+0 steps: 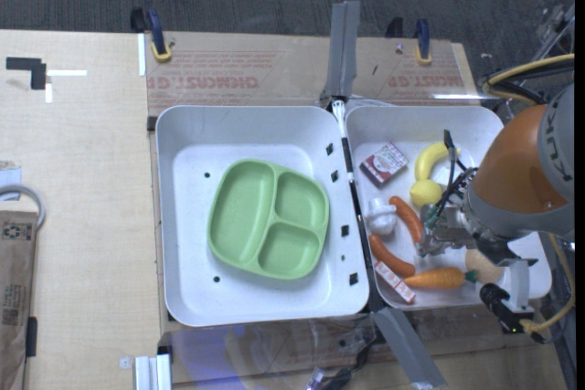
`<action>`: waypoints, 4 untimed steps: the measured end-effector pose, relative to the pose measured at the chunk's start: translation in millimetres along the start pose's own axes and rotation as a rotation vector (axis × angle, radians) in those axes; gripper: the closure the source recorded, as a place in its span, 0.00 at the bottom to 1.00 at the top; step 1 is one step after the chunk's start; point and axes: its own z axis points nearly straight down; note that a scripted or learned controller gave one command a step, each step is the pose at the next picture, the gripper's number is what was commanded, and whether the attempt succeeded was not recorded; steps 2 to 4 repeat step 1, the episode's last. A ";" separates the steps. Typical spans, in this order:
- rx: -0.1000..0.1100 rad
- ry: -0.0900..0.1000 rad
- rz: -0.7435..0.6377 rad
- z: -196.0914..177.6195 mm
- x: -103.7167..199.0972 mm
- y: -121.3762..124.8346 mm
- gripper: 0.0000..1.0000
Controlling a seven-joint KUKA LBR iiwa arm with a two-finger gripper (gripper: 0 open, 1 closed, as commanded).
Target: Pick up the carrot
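The carrot (437,279) lies near the front edge of the right bin (475,119), just below and toward the camera from the gripper (441,237), which hangs over the bin's middle with the orange-banded arm (521,169) reaching in from the right. The carrot is not between the fingers; it rests on the bin floor just beside them, and whether the jaws are open or closed cannot be told from this angle (the wrist hides most of them). Its long axis runs nearly left to right across the view, the narrower tip pointing left toward a small red-and-white packet (393,285) and the thicker end toward the arm. Two sausages (391,256) lie slanting to the carrot's left, with a banana (430,160) and a lemon (426,193) farther back, and a dark red box (384,163) whose label is too small to read. The left bin (183,196) holds a green divided plate (269,219). Behind the bins a cardboard sheet (219,68) carries red printing, upside down from here, too blurred to read with certainty.
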 end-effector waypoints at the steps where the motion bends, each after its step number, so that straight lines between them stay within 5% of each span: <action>1: 0.002 0.000 0.001 -8.0 -0.7 0.0 1.00; 4: 0.002 0.000 0.001 -8.0 -0.7 0.0 1.00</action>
